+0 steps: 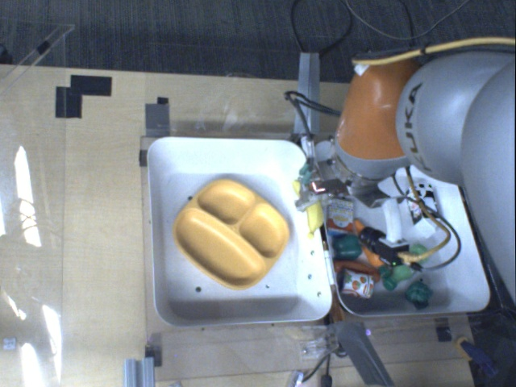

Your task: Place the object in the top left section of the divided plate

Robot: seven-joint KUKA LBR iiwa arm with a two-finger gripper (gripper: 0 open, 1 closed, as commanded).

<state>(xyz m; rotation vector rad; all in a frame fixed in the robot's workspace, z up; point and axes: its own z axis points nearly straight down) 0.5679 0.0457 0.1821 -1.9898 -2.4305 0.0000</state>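
Arm (387, 111) is above the right bin (476, 297), at the toy pile (379, 264), right of the divided plate (232, 232). Picking step, I judge; which toy is the target and the gripper state I cannot tell. Next: lift, move to the plate's top left section.

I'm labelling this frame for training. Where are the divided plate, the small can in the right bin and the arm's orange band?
divided plate (232, 232), camera view, on its large lower section.
small can (357, 283), camera view, on its label.
orange band (375, 111), camera view, on its rounded middle.
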